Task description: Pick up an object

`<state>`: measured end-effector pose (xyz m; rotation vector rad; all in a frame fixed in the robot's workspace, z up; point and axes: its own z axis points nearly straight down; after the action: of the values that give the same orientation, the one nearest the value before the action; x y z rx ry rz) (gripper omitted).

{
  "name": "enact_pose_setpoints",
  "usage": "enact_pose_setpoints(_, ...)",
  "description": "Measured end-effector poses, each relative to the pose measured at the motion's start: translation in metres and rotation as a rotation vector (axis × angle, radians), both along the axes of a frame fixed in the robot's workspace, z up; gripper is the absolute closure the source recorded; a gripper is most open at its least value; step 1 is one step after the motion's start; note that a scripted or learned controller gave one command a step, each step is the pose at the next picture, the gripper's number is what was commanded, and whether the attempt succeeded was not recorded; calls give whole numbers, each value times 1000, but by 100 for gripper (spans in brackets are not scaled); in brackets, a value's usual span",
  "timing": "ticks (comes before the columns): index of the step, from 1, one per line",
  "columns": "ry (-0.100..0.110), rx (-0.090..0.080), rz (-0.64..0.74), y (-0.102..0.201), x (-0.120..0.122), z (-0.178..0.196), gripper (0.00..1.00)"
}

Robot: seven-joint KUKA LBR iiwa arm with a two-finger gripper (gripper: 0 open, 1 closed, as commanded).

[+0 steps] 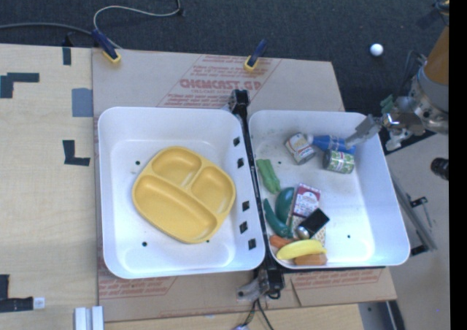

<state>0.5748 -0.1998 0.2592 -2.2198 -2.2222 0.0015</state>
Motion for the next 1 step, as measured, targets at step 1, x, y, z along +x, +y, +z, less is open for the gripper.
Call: enact_pose_setpoints(1, 2, 0, 1, -13, 63, -81, 0)
